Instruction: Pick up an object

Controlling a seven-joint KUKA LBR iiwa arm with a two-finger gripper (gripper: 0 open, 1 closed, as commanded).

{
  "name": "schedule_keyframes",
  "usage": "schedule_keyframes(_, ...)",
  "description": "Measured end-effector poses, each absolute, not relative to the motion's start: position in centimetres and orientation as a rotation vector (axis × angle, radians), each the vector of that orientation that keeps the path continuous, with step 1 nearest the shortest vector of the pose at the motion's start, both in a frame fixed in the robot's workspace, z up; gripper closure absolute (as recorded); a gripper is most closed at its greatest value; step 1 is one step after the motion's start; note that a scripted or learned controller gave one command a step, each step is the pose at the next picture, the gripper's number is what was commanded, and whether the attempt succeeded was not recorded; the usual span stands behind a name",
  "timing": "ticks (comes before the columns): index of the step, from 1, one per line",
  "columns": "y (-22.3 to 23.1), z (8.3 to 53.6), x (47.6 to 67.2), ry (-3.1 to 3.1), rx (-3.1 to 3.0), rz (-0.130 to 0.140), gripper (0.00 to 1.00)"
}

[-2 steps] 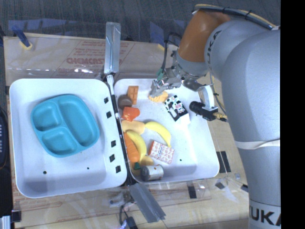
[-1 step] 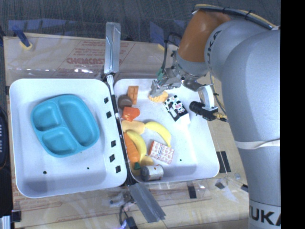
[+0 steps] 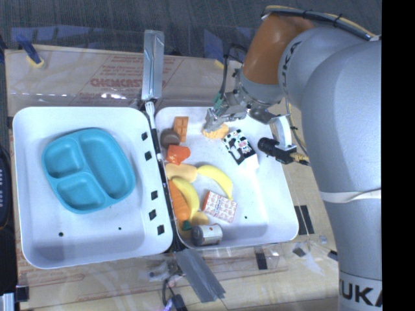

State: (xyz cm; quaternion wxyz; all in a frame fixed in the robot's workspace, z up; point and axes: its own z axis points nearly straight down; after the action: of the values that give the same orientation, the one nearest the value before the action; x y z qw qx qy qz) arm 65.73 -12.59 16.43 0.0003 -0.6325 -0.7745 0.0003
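The two-finger gripper (image 3: 218,117) of the grey KUKA arm (image 3: 324,109), with its orange band (image 3: 269,44) above the wrist, hangs low over the far end of the right-hand shallow white bin (image 3: 275,203), its metal fingertips just above or touching a small yellow wedge-shaped block (image 3: 214,132); whether anything is pinched cannot be told from this slanted view. Just beside the wedge, toward the arm, lies a black-and-white patterned small object (image 3: 239,146). Along the bin's left wall sit a small orange rectangular block (image 3: 181,127), a brown rounded lump (image 3: 170,137) touching it, and a red-orange chunky piece (image 3: 177,153) just below. Near the bin's middle lie a pale yellow rounded toy fruit (image 3: 182,172), a curved yellow toy banana (image 3: 218,177) and a second yellow banana (image 3: 185,193), the latter resting against a long orange toy carrot (image 3: 179,204). A small flat carton with a red-and-white printed face (image 3: 219,206) lies tilted just beside the bananas, and a grey metal can (image 3: 206,234) lies on its side at the near wall. The left-hand shallow white bin (image 3: 39,238) holds a blue plastic divided plate (image 3: 89,168) with three compartments, well apart from the gripper. Both bins rest side by side on a bench topped with a printed cardboard sheet (image 3: 97,73).
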Motion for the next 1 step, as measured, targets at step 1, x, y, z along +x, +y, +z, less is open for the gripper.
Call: schedule_keyframes(1, -12.59, 16.43, 65.73, -2.433, -1.987, 0.001, 0.00)
